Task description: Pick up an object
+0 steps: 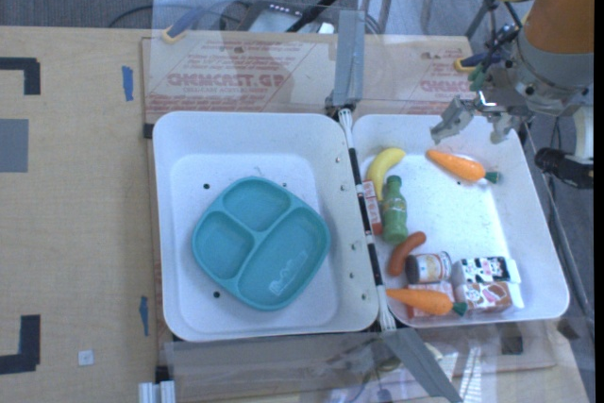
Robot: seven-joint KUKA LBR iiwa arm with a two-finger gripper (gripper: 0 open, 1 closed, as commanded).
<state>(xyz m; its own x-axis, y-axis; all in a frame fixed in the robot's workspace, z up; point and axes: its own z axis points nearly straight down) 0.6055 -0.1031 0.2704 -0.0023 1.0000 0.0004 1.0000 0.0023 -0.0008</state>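
Observation:
My gripper [475, 125] hangs over the back edge of the right bin [538, 222], its two fingers [449, 125] spread open with nothing between them. Just below it in the view lies an orange carrot [458, 166]. Further left in that bin are a yellow banana [383, 167], a green bottle [394, 209] and a thin red packet [371, 207]. Toward the front lie a red sausage [407, 251], a small jar [429, 267], a second carrot [422, 301], a black-and-white carton [488, 271] and a brown packet [491, 296].
The left bin [179, 156] holds a teal divided plate [261, 243]. A raised ridge [359, 222] separates the two bins. Behind them lies a clear sheet over cardboard [236, 75], with a grey upright bar [348, 57]. Cables hang at the upper right.

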